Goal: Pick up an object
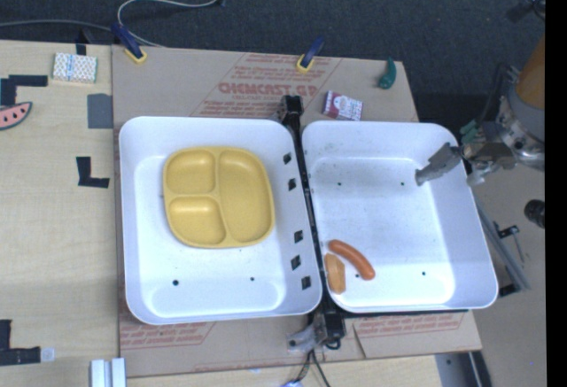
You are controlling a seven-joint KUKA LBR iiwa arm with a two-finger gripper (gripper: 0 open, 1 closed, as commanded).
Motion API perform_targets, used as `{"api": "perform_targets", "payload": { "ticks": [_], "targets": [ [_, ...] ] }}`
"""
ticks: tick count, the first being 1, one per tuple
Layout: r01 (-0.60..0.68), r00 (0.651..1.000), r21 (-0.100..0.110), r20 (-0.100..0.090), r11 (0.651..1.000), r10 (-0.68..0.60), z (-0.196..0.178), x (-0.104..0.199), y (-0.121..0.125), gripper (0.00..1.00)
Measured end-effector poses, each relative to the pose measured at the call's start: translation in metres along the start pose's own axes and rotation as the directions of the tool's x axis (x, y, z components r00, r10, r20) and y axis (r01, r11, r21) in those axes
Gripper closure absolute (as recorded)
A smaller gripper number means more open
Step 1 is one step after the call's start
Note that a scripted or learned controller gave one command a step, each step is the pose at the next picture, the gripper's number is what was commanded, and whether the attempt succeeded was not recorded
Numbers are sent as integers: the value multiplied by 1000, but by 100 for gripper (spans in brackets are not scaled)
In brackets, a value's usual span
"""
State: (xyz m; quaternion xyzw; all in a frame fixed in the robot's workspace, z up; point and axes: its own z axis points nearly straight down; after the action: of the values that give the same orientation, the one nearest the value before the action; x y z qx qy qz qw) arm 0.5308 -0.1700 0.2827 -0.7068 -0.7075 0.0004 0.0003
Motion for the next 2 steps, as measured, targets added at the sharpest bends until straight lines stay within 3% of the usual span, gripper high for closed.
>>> {"api": "perform_targets", "payload": {
  "ticks": [1,2],
  "targets": [
    [0,1000,5,-2,1000,0,173,26,31,0],
    [2,1000,-5,0,1000,-2,196,56,93,0]
  ]
}}
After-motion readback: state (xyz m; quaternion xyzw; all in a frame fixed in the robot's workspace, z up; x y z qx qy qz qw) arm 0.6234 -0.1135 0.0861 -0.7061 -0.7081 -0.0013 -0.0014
